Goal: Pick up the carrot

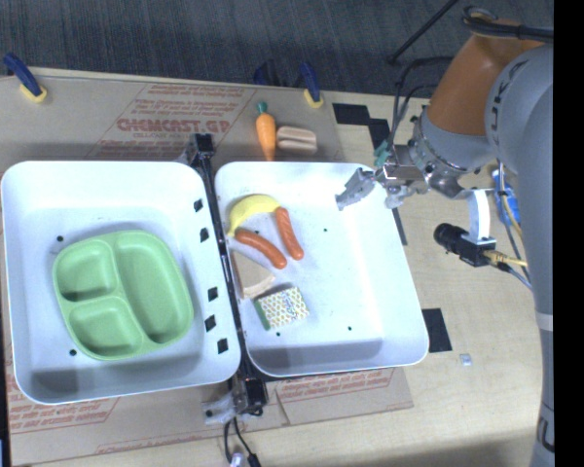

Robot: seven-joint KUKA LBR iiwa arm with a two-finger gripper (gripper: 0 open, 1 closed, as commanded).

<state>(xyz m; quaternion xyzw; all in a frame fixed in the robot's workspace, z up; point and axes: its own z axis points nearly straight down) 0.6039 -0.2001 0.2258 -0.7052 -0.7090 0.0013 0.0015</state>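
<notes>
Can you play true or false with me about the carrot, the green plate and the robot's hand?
1. The carrot lies outside both bins, on the bench behind the right bin. True.
2. The green plate sits in the right bin. False: it is in the left bin.
3. The gripper holds the carrot. False: it hovers over the right bin's far right corner, apart from the carrot.
4. A banana and two sausages lie in the right bin. True.
5. The carrot lies beside a small sandwich-like toy. True.
</notes>
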